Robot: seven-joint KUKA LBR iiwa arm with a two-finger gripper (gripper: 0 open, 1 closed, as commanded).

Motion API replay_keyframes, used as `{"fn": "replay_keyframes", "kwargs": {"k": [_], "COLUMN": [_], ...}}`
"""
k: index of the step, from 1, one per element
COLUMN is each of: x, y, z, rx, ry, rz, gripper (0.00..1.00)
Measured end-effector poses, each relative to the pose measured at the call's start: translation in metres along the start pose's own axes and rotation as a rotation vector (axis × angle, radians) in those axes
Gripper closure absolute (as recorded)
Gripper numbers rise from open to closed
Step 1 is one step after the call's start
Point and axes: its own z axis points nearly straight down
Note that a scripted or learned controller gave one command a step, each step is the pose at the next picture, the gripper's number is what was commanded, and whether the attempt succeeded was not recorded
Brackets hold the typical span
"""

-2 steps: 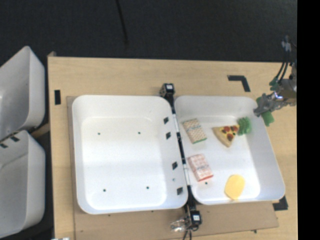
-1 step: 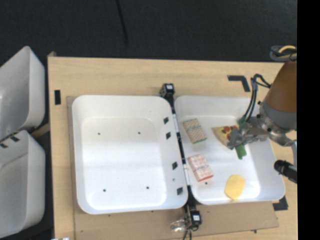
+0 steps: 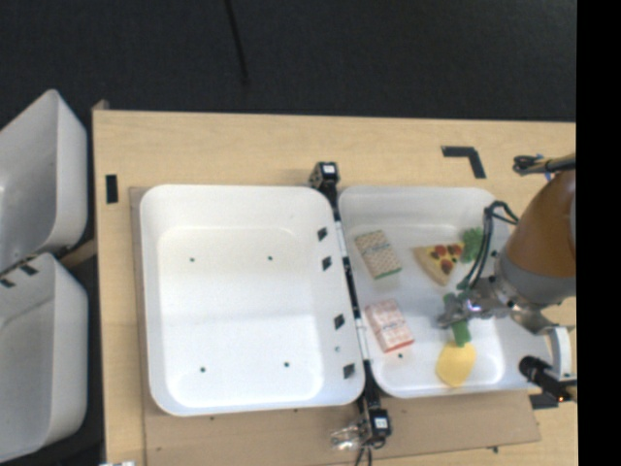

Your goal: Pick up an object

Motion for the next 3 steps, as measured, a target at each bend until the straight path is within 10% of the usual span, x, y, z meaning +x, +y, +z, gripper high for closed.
{"fn": "replay_keyframes", "kwargs": {"k": [3], "x": [-0.034], "y": [0.061], "z": [-0.143], "rx": [0.001], "ry": [0.000], "rz": [-0.002], "gripper": [1.00]}}
